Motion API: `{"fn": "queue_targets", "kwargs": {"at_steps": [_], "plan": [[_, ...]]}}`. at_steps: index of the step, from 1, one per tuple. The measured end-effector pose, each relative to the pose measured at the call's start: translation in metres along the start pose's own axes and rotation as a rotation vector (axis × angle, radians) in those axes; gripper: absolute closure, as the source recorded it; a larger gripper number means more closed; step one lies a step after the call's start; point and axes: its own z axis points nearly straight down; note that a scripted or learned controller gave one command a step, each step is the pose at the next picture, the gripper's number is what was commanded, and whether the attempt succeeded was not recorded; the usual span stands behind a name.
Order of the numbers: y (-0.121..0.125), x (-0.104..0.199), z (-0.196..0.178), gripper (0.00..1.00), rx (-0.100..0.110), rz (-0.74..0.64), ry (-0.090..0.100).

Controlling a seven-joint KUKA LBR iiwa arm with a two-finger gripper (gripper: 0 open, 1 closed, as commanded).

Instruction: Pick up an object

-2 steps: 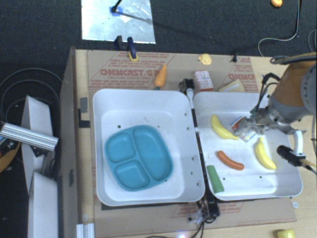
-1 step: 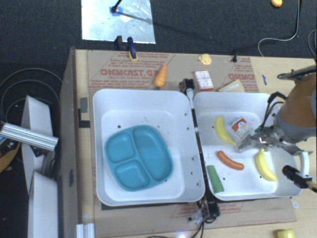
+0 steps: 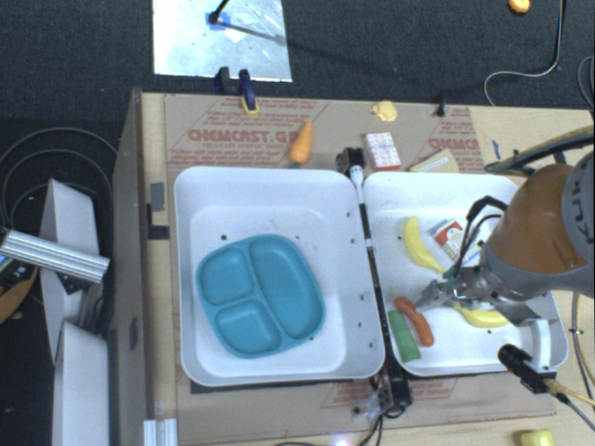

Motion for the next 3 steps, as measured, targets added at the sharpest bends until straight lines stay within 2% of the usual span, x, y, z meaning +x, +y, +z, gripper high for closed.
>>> {"fn": "queue_targets", "kwargs": {"at_steps": [1, 2, 3], "plan": [[0.073, 0.012, 0.026, 0.00, -0.008, 0.000, -0.005], [0.129, 0.010, 0.024, 0.00, -0.010, 0.002, -0.006], [0.127, 0.010, 0.014, 1.00, -0.008, 0.000, -0.006]]}}
